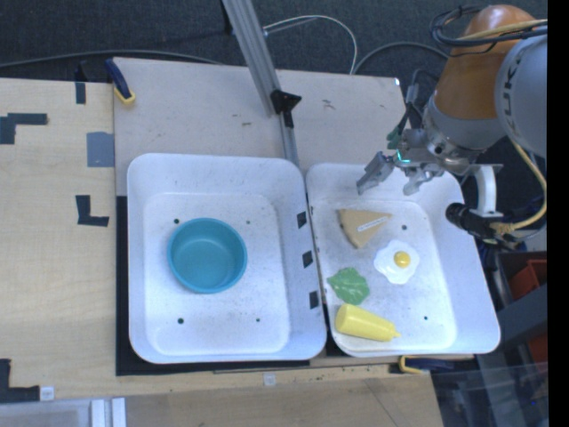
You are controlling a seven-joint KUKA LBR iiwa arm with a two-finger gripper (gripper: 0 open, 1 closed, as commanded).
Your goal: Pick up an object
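The two-finger gripper (pixel 394 177) hangs over the far edge of the right-hand shallow white bin (pixel 462 274), its grey fingers spread apart with nothing between them. The grey arm with its orange band (pixel 476 69) comes in from the right, above the bin's upper right corner.

Four things lie in the right bin (all plastic-looking toy foods). Nearest the gripper is a tan wedge shaped like a slice of cheese or bread (pixel 361 226), lying flat just below and slightly left of the fingertips, its point turned to the right. It is near the gripper but clear of it. Below and to the right of the wedge sits a white fried egg with a yellow yolk (pixel 396 263). A small green leafy piece (pixel 348 284) lies left of the egg, close to the bin's left wall. At the near end, a yellow cone-shaped piece (pixel 364 324) lies on its side, just below the green leaf, and is the thing farthest from the gripper.

The left-hand shallow white bin (pixel 151 238) holds one round blue bowl (pixel 207 254), upright, left of its centre and well apart from the gripper. A slanted grey metal bar (pixel 253 43) runs down from the top of the view to the gap between the two bins.
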